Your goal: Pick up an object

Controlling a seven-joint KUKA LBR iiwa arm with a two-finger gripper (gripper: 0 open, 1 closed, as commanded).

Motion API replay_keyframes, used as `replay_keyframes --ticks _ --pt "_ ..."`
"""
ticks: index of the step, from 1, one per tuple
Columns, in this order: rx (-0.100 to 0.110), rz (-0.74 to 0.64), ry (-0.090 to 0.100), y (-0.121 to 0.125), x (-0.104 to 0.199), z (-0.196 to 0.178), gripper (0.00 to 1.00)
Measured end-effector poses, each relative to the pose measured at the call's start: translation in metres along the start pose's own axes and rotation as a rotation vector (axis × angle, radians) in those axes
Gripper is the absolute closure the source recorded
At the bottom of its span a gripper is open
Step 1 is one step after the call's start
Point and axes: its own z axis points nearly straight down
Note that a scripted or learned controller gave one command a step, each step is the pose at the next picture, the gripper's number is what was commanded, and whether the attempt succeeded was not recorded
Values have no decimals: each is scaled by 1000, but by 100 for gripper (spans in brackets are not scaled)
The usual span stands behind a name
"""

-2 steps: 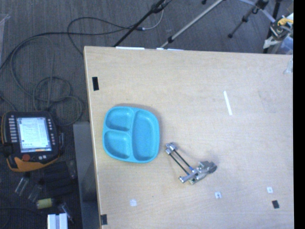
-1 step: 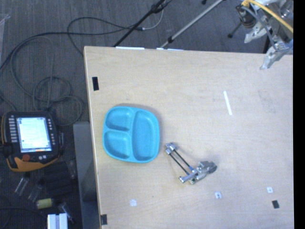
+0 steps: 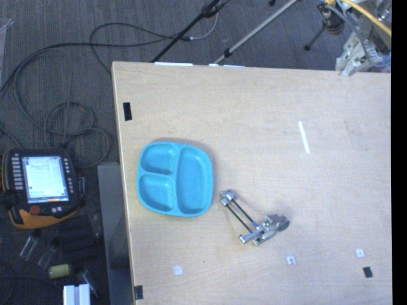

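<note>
A pale metal two-finger gripper (image 3: 355, 59) is seen at the upper right corner of the camera view, poised over the far edge of a light wooden tabletop (image 3: 267, 107), with a yellow cable (image 3: 346, 2) looped just above it. Whether the gripper is spread or pressed together cannot be told, as it is small and partly cut off. Nothing is seen held in it.

A slender silver metal utensil with two thin parallel rods and a chunky grey head (image 3: 253, 220) is laid flat on the tabletop, well below the gripper and to its left, and well apart from it. A sky-blue plastic plate with rounded corners and three compartments (image 3: 176, 178) is placed further to the left of the gripper, just beside the rod end of the utensil but apart from it. A short white strip (image 3: 304, 137) is found between the gripper and the utensil, nearer the gripper. A small black tape mark (image 3: 127, 111) is set far to the gripper's left, at the table's edge.

Beyond that edge, on dark carpet, a black handheld controller with a lit screen (image 3: 41, 180) and loose black cables (image 3: 63, 56) are seen.
</note>
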Motion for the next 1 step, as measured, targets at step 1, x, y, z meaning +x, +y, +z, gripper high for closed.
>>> replay_keyframes --ticks 1 --pt "-3 44 4 -8 -2 7 100"
